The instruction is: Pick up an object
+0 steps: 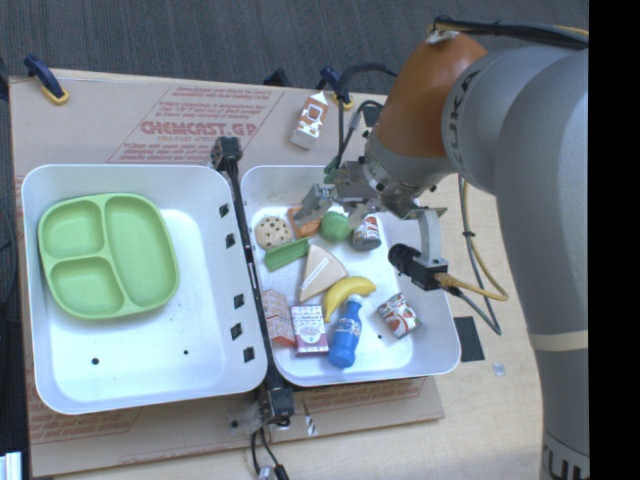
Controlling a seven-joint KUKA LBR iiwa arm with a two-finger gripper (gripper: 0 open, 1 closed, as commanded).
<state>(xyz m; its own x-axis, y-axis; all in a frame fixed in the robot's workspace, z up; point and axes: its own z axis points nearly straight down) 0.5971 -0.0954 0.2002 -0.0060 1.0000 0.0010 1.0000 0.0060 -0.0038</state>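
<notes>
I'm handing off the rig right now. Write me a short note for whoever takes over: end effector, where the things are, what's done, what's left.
End effector: low over the back of the right bin, among the toys; whether it is open or shut can't be told from here.
Things: the right bin holds a cookie, a green ball, a can, a banana, a blue bottle and a small carton. The left bin holds a green divided plate.
Done: nothing visibly lifted.
Left: grasp one object and raise it.
</notes>
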